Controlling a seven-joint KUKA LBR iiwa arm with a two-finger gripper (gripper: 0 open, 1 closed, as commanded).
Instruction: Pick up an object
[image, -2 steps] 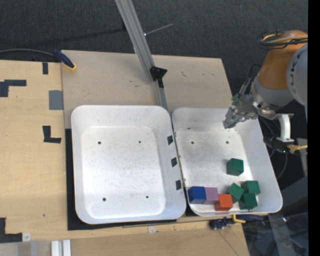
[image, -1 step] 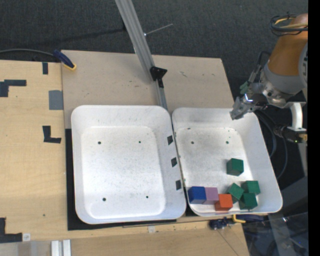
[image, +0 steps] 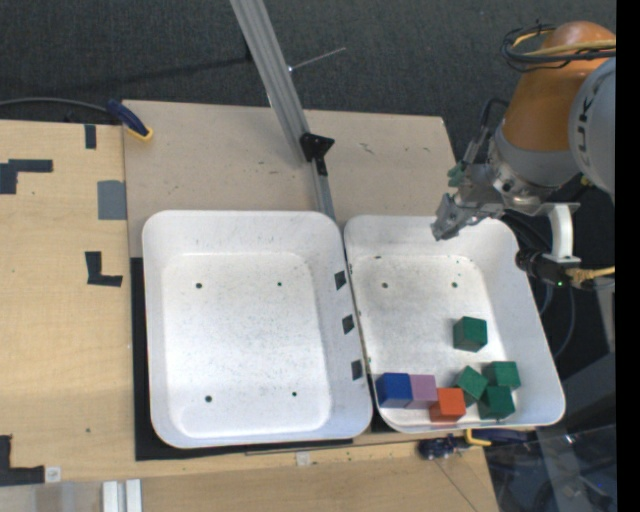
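Block cluster (image: 452, 392) packed in right bin (image: 505, 250) near corner, lone green cube (image: 470, 333) just above it. My gripper (image: 447, 222) hovers over bin's far rim. Targets lie at 6 o'clock from me, well apart. Can't tell jaw state.

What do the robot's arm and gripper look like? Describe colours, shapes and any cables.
The arm is rounded and grey, with a broad orange band above the wrist. Thin dark cables run along it. The gripper is small, grey metal and narrows downward.
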